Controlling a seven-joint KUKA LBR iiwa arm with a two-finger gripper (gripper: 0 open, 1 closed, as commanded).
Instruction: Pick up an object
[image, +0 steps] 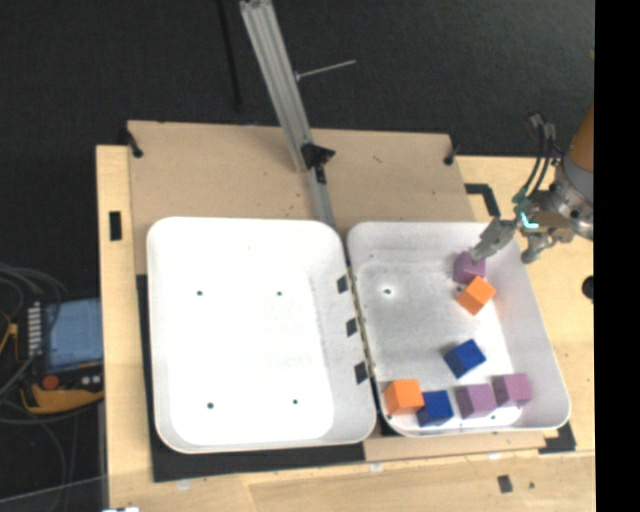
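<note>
Over right bin (535, 330), gripper (508, 240) spread, empty.

Two shallow white bins sat side by side on the bench: the left bin (250, 330) and the right bin (420, 330).

I counted seven small blocks, all of them in the right bin. Three were purple: one near the top (467, 267) and two close together at the bottom right (475, 399) (515, 388). Two were orange, one just below the upper purple block (477, 294) and one at the bottom left (404, 395). Two were blue, one mid-bin (464, 357) and one along the bottom edge (435, 407).
</note>
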